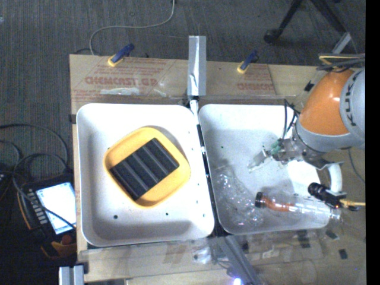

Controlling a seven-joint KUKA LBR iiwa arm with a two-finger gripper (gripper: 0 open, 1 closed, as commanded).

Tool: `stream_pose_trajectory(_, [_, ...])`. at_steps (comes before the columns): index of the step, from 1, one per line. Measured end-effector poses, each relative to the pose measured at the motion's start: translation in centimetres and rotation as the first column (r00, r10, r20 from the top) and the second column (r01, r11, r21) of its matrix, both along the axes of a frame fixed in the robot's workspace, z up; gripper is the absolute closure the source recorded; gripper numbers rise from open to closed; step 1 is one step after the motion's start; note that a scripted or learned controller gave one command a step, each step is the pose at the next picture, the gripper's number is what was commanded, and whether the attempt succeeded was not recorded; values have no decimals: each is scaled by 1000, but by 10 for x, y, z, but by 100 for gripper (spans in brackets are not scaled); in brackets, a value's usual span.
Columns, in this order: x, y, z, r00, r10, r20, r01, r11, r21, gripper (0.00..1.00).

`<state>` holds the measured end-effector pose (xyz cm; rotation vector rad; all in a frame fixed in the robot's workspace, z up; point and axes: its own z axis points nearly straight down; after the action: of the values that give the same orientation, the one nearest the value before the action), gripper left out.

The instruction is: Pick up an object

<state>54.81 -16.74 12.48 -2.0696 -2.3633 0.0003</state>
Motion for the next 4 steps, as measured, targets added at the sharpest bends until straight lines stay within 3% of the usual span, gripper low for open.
stream_pose_trajectory(1, [-59,-30,-33,997,70,15,-69,998,-3,0])
stream_pose_trajectory(2, [-18,-35,-18,950,-312,-1,312,950,-1,0])
stream_pose_trajectory(3, [-50,28,57,975,-220,-2,220,975,1,0])
stream_pose_trajectory(4, [-50,28,57,975,-220,-2,220,975,1,0])
